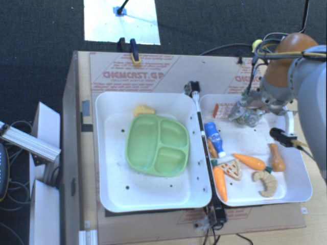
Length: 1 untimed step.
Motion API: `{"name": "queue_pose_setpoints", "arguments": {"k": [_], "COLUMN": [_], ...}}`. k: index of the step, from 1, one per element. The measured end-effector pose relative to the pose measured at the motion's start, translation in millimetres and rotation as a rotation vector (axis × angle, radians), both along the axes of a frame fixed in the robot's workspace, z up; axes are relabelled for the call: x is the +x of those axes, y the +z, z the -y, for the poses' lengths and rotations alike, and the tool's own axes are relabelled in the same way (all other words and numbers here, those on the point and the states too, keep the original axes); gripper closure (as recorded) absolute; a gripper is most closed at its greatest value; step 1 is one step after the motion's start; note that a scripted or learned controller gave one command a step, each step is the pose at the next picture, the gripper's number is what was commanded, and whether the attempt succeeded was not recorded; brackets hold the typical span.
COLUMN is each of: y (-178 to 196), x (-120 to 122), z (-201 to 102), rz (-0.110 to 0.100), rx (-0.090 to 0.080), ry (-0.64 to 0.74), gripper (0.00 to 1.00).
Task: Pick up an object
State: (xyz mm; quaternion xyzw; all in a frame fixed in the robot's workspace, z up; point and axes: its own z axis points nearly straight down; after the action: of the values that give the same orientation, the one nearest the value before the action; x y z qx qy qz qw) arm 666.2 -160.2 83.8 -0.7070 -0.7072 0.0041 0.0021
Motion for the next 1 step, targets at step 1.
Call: {"name": "queue_pose_setpoints", "arguments": {"k": [1], "y": [1.0], "x": [-41.1], "z": [42.1], "rz": [0.01], "rx": [0.001], "ry": [0.001], "gripper": [0.0]}}
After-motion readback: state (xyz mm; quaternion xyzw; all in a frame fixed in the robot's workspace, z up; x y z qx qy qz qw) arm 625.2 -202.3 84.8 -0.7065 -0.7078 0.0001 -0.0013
